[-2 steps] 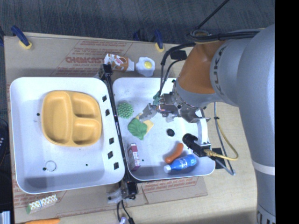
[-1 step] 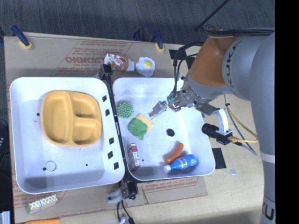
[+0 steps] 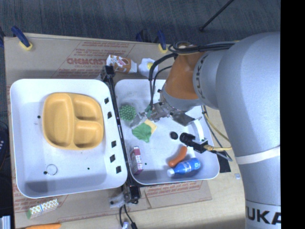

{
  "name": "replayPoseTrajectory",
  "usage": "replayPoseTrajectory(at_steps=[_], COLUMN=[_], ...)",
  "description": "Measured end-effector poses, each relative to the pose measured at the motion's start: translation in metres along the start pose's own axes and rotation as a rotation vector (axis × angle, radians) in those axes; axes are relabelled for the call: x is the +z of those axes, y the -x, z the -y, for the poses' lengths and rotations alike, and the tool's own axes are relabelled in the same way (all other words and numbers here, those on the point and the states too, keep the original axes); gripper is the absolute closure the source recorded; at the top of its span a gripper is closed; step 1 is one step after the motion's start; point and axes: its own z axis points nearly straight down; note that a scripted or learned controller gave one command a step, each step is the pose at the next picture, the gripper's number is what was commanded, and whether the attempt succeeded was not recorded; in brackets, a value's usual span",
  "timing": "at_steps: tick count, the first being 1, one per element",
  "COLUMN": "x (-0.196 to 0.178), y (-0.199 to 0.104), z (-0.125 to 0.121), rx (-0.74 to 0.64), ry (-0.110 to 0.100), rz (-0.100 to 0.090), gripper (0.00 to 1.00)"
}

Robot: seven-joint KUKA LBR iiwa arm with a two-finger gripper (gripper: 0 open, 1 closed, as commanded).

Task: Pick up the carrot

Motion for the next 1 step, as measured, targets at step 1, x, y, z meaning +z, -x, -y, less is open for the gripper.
replayPoseTrajectory(at_steps=[1], x=[-0.0117], y=[0.0005], z=[-0.0012], rx=[-0.003], ry=[0.002], rz=[0.001], gripper=[1.00])
